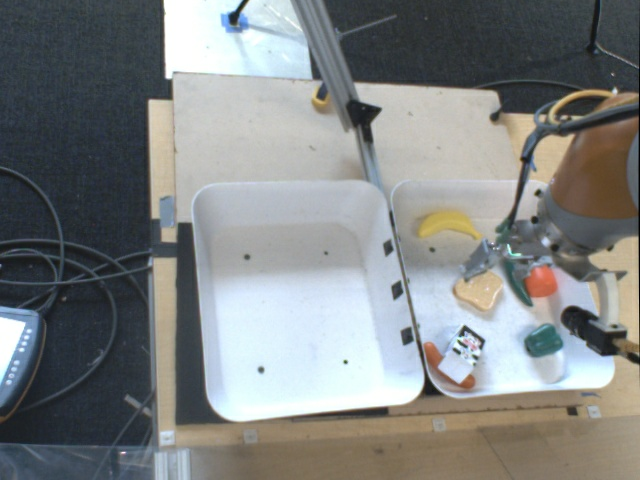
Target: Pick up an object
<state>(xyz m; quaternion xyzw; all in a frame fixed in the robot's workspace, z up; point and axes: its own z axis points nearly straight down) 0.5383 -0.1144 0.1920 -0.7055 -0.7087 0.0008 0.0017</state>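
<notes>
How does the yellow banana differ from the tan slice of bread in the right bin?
The banana is yellow and curved; the bread slice is tan, flat and blocky. The banana lies apart near the bin's far wall; the bread lies right under the gripper. Both rest in the right bin.
</notes>
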